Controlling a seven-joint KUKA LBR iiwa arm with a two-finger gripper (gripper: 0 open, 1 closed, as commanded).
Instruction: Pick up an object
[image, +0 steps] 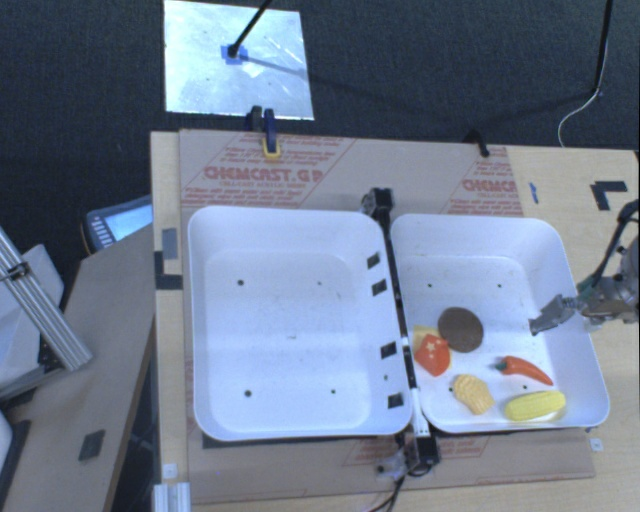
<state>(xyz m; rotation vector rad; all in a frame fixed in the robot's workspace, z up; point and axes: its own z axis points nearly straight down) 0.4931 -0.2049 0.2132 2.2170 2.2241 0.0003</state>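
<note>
Orange-red with a green stem end, a toy chili pepper is taken here as the likeliest thing to be picked, since of the items in the right bin it lies nearest the end effector. It is found on the bin floor toward the right wall, below and slightly left of the end effector in the camera view, near it but apart from it. Its long axis is laid at a slant, from upper left to lower right, with the stem end pointing upper left and the tapered tip pointing lower right. Just below it a yellow corn cob is laid almost level, and to the left of that a smaller yellow piece is seen. Farther left a red tomato-like piece is set against a brown disc, with a bit of yellow showing between them. The end effector is seen at the bin's right rim, a grey tip reaching leftward; whether it is open or closed cannot be told, and nothing is seen in its hold. A short move down and leftward would be called for, it is judged. The left bin and the desk lie beyond.
</note>
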